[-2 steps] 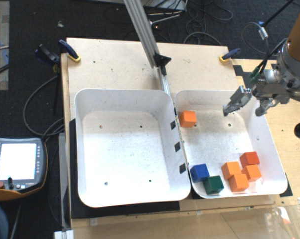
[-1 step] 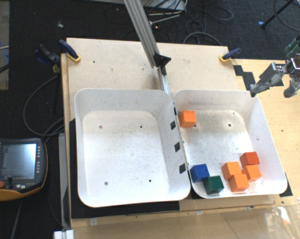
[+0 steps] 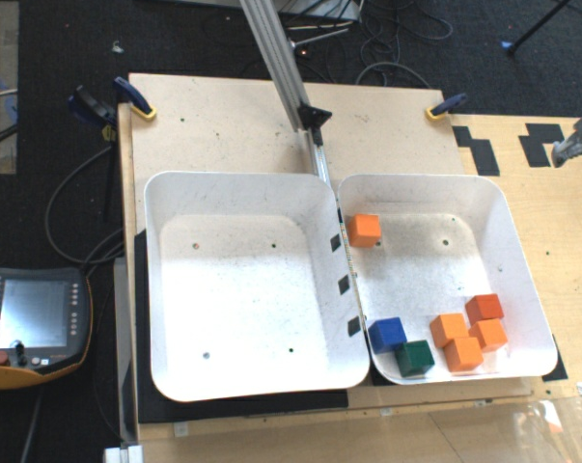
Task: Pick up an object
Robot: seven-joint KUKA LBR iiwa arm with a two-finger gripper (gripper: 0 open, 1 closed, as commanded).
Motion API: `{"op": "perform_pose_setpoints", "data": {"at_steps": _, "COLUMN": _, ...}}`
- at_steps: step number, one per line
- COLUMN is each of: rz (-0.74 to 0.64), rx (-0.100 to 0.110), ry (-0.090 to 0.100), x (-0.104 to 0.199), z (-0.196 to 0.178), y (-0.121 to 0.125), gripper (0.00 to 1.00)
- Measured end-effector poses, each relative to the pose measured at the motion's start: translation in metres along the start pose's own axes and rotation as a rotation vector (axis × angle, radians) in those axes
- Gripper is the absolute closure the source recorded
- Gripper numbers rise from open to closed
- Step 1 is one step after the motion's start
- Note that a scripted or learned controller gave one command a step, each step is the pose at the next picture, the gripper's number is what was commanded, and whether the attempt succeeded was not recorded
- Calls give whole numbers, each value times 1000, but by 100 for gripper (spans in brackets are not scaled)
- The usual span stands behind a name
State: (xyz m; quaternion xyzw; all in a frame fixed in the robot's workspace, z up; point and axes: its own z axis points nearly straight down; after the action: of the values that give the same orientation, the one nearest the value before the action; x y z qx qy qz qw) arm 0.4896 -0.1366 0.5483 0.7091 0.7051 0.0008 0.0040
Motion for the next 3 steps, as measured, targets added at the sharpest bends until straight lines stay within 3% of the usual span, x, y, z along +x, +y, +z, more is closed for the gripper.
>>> {"op": "perform_pose_setpoints", "data": {"at_steps": 2, "rz": -5, "rx": 5, "ry": 2, "x": -14, "z": 3, "y": 1, "gripper": 0}}
{"op": "perform_pose_setpoints", "data": {"at_steps": 3, "rz": -8, "rx": 6, "ry": 4, "x": -2, "z": 3, "y": 0, "gripper": 0}}
